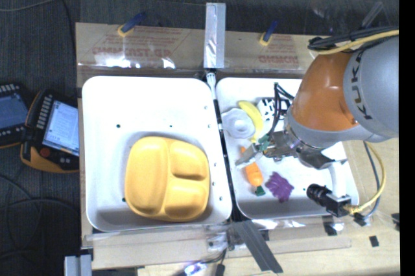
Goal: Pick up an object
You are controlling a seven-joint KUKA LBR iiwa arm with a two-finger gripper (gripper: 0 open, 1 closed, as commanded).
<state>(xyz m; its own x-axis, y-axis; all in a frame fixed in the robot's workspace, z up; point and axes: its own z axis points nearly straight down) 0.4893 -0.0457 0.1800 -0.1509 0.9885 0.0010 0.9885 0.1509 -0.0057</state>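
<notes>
The right bin (308, 194) holds several small items. An orange carrot (253, 173) with a green end (259, 190) lies near the bin's front left, with a purple bunch of grapes (279, 185) just to its right. A yellow banana (250, 113) and a white cup (237, 124) sit at the back left. My gripper (260, 149) hangs low over the bin's left half, just above the carrot and beside a small orange piece (244, 153). The grey and orange arm (337, 100) covers the bin's right side.
A large yellow divided tray (168, 177) lies in the left bin (149, 103). The ridge between the bins (219, 138) runs close to my gripper's left. A black fitting with a yellow cable (327, 198) sits at the right bin's front right. A teach pendant (52, 132) lies off the bench at left.
</notes>
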